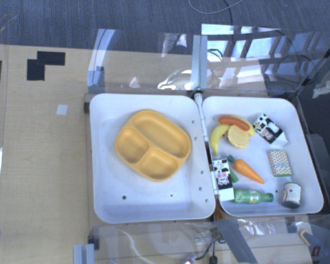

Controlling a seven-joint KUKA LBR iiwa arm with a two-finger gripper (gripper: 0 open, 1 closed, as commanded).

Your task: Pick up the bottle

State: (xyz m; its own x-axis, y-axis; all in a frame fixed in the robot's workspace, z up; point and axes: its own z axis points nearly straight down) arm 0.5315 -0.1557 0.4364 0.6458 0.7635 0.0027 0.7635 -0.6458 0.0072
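The right bin [311, 172] carries the task's item. The green bottle [253, 196] lies on its side close to that bin's near wall, cap end toward the right. Just beside its cap end stands a small grey can [291, 194], apart from it by a narrow gap. At the bottle's left end, a cow-patterned carton [223, 176] lies along the divider between the bins; whether the two touch is uncertain at this resolution.

Further in, a carrot [247, 171] lies aslant just beyond the bottle, and a tan packet [279, 163] sits to its right, near the can. Beyond these lie a banana [215, 139], a round yellow piece [238, 138] touching it, and a red sausage [235, 122] at the round piece's far edge. A second cow-patterned carton [268, 128] rests near the far right corner.

The left bin [102, 169] holds a yellow divided plate [153, 144], set roughly at its centre, upright, with three compartments.

Behind the bins stand clear panels and a metal post [197, 65]; a thin cable [223, 7] loops on the grey floor beyond.

How far the claw is open, and whether it has hold of anything, cannot be told. Nothing rests on the bottle.
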